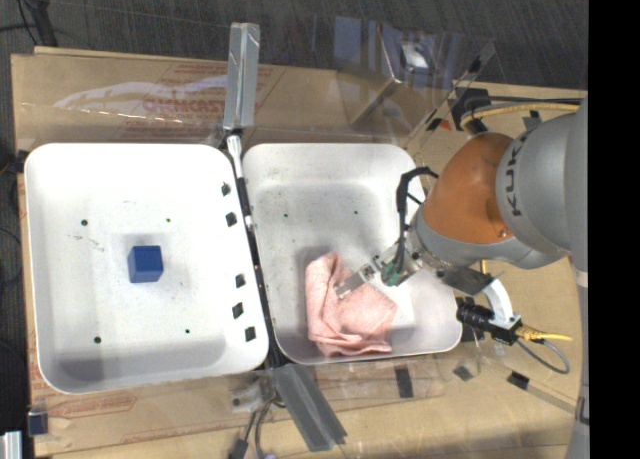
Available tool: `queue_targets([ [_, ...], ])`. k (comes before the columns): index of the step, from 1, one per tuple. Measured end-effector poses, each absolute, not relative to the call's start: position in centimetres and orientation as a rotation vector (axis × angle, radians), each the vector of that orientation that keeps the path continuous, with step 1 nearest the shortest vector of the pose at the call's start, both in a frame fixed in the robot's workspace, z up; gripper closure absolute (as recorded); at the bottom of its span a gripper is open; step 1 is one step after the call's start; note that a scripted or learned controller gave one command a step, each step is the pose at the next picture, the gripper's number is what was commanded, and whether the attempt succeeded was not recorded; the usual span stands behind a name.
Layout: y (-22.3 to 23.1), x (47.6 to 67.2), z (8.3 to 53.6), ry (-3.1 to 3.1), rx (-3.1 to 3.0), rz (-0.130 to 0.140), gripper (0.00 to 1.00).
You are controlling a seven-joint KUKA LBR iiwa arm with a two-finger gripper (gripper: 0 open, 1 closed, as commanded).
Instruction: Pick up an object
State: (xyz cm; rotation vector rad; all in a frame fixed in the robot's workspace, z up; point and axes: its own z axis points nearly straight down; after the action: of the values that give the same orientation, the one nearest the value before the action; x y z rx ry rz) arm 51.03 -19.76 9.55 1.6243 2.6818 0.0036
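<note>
Just under the gripper (362, 279), touching its tip, a crumpled pink cloth (345, 319) lies in the bin nearer the arm (320, 197); whether the gripper is spread or pinching cannot be told; well apart, a blue cube (146, 263) sits in the other bin (100, 197).

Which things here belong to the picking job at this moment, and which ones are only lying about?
Belongs to the job:
- gripper, low over the right bin
- pink cloth, crumpled right at the gripper, probably the target

Lying about for now:
- blue cube, alone in the left bin, far from the gripper
</note>
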Motion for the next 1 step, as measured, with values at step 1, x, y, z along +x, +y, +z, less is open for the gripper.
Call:
queue_targets([
  [1,-10.07,52.04,9.32,2.845,1.327,0.000,0.00],
])
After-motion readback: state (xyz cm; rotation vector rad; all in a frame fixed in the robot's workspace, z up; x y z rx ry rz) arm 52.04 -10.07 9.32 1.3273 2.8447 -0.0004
